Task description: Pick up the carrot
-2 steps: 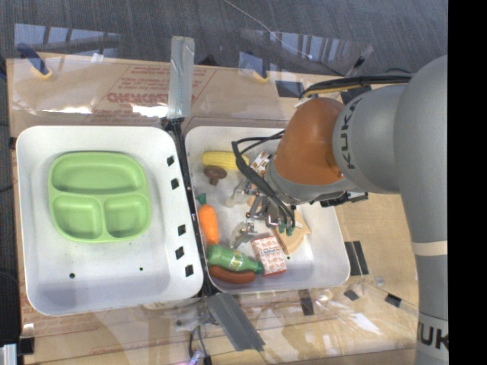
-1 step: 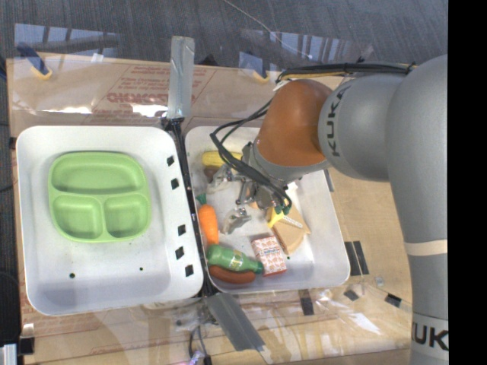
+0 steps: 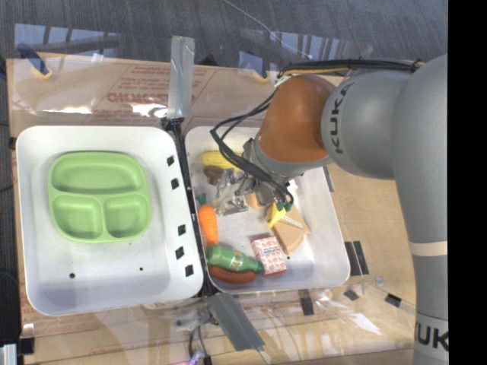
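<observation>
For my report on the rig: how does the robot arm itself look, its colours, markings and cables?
The grey KUKA arm has smooth, rounded links and an orange band above the wrist. Black "KUKA" lettering marks it. Black cables loop beside the wrist down toward the metal two-finger gripper.

Both white bins (image 3: 46, 280) look like smooth moulded plastic with a soft sheen, and the green divided tray (image 3: 97, 196) in the left one is smooth, slightly glossy plastic too. The surface (image 3: 380, 310) beneath them reads as pale wood or board covered with clear, shiny film and strips of grey tape (image 3: 181, 78), while the floor beyond is a dark, matt, ribbed carpet. The arm (image 3: 388, 120) has a smooth satin grey casing with a glossy orange band (image 3: 297, 120), the end effector (image 3: 237, 196) looks like bare metal, and the carrot (image 3: 208, 224) has a smooth, matt orange skin.
</observation>
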Robot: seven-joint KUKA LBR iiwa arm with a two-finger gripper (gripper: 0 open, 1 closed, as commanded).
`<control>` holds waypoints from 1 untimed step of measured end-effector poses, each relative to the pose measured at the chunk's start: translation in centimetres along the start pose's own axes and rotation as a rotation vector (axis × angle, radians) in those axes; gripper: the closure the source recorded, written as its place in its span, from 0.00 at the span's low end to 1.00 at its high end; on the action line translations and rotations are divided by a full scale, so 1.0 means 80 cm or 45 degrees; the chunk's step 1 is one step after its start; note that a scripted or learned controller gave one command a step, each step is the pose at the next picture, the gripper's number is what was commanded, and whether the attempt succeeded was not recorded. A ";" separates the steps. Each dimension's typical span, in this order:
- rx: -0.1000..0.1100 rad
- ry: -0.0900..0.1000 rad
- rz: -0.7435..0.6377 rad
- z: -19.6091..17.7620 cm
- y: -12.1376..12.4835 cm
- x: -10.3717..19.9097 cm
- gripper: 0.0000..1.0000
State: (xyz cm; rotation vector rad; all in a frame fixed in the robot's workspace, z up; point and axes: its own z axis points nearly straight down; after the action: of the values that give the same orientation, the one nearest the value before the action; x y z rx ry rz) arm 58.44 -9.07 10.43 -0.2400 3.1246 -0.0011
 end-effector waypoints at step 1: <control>0.008 -0.010 -0.172 -0.170 -0.041 -0.010 1.00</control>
State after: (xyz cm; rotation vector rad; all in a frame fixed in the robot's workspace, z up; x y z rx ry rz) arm 59.58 -12.16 24.06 -0.4497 3.0928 -0.0102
